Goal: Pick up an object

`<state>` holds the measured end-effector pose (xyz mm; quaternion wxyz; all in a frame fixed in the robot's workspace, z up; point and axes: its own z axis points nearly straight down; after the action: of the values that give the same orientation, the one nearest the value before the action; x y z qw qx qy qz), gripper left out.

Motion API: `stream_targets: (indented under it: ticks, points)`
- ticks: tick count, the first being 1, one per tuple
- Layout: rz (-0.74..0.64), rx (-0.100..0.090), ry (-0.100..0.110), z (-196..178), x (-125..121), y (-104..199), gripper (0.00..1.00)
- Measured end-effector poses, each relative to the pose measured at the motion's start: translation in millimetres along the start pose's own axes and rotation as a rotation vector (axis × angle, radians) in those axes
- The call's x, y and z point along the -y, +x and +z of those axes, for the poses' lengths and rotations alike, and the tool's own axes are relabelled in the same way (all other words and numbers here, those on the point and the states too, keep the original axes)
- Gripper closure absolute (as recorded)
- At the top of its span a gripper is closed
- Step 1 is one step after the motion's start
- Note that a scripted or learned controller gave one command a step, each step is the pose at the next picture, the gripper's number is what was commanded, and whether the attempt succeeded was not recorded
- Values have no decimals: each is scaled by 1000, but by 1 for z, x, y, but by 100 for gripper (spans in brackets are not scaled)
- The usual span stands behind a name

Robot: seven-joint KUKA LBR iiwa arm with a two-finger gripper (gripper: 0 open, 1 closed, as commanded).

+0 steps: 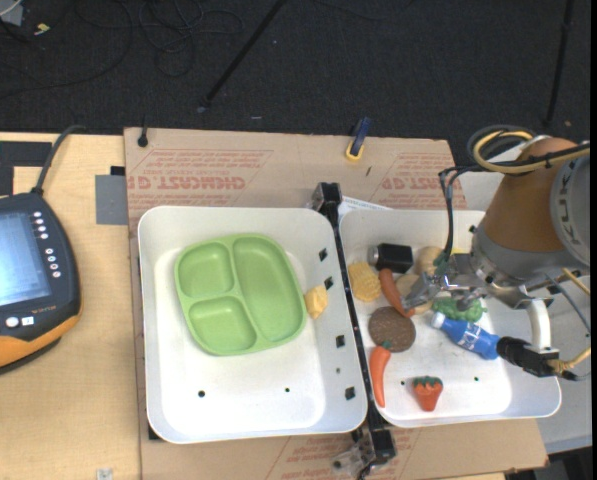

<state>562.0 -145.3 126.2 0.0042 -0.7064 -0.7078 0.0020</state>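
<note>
nearest the camera in the right white plastic bin (538, 400) lie a small red plastic strawberry (428, 392) and a long orange plastic carrot (379, 373), both probably light, stiff and slick; i'd take the carrot across its middle. beyond them my metal gripper (436, 290) hangs low among the toys; whether it is parted or has anything, i cannot tell.

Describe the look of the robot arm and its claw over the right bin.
The arm is grey with a broad orange band above the wrist. Black and yellow cables loop beside it. The claw is small, bare silvery metal with dark parts.
</note>
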Motion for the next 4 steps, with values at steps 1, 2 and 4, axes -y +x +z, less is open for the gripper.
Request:
stream_targets:
  ticks: [1, 2, 4]
  points:
    - [1, 1, -9, 38, -2, 3, 0]
    - [5, -1, -13, 24, -4, 2, 100]
    - [2, 4, -13, -102, -6, -4, 100]
